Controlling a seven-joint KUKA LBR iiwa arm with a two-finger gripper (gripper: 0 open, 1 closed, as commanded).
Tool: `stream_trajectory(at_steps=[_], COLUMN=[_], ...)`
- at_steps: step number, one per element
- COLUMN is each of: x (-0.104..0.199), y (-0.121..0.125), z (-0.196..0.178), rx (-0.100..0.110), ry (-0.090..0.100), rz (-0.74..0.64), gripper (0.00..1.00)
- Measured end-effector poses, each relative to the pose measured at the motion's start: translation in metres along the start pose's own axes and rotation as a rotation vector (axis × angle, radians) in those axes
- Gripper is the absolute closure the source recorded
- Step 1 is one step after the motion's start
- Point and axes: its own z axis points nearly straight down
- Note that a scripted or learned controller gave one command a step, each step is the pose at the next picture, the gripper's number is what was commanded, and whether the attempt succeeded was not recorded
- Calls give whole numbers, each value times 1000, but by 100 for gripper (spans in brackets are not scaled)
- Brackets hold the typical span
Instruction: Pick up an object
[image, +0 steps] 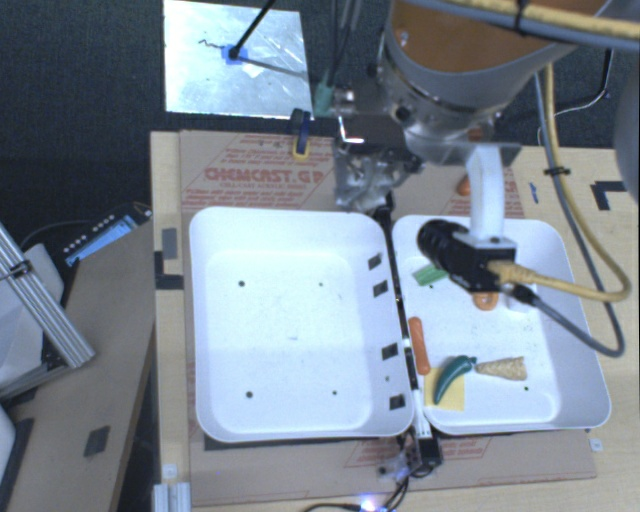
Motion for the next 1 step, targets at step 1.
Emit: stream_trajectory(at_steps=[1], x=[-71], y=[3], z=[11], rx=[1], ry=[-2], rz=[7], gripper=[100])
